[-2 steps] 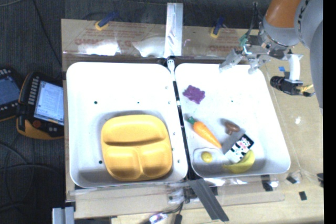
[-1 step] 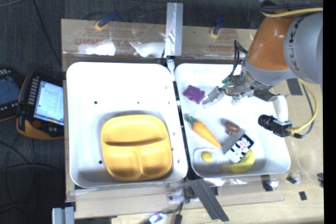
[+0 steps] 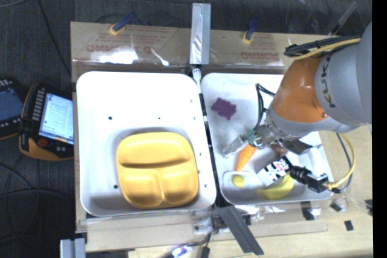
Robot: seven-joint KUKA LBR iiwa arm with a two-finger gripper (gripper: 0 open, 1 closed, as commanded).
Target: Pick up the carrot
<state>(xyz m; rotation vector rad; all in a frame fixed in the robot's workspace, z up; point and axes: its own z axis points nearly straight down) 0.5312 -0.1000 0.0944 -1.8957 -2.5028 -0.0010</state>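
Inside the right bin, the carrot lies just below the gripper, grip state unclear.

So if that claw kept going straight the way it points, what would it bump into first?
Probably the carrot: the gripper points down and left toward its upper end. Depth is hard to judge from above.

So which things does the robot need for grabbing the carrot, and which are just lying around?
For the job:
- carrot, in the right bin
- gripper, right above the carrot's top end

Just lying about:
- purple piece
- yellow thing, near the right bin's front edge
- big yellow tray, in the left bin
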